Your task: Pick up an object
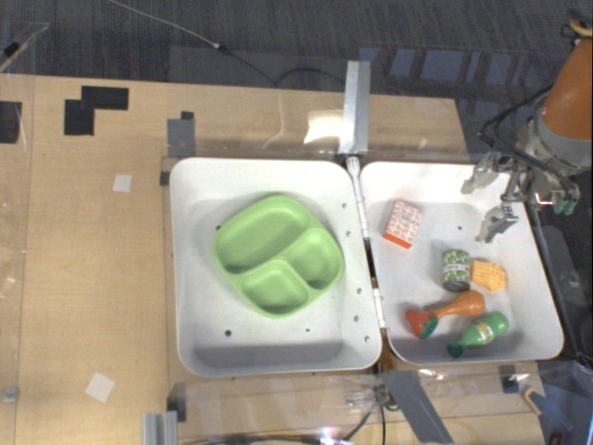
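The right bin [519,341] holds a red and white box [402,223], a small green patterned can [455,267], a yellow waffle-like piece [488,274], an orange carrot-shaped toy [445,313] and a green bottle [479,332]. My gripper [489,199] hangs over the bin's upper right part, to the right of the box and above the can. Its two fingers stand apart, open, with nothing between them. The orange-banded wrist [565,109] rises behind it at the right.
The left bin [195,341] holds a green divided plate [278,253]. A metal post [356,109] stands at the back between the two bins. Wooden bench top [83,276] lies to the left, and cables run near the arm.
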Controlling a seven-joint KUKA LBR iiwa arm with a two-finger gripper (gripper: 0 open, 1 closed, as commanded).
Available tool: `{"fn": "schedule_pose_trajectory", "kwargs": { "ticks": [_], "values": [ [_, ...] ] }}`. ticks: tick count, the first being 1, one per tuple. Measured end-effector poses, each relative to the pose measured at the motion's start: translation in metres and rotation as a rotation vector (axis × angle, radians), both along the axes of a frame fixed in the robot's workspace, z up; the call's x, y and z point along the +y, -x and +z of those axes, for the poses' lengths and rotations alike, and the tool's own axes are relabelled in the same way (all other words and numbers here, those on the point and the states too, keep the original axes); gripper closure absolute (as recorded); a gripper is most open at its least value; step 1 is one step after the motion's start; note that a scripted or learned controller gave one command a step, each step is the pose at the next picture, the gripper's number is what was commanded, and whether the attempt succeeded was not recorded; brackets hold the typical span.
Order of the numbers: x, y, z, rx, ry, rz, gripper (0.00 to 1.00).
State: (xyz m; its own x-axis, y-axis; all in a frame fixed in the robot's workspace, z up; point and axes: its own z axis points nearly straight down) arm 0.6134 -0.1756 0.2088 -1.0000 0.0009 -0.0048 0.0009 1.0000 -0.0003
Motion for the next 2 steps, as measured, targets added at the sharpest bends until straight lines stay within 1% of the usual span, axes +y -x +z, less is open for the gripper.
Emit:
{"fn": "schedule_pose_trajectory", "kwargs": {
  "ticks": [1, 2],
  "values": [
    [0.03, 0.027, -0.112, -0.006, 0.0, -0.168, 0.0],
    [0.032, 0.024, -0.099, -0.016, 0.001, -0.16, 1.0]
  ]
}}
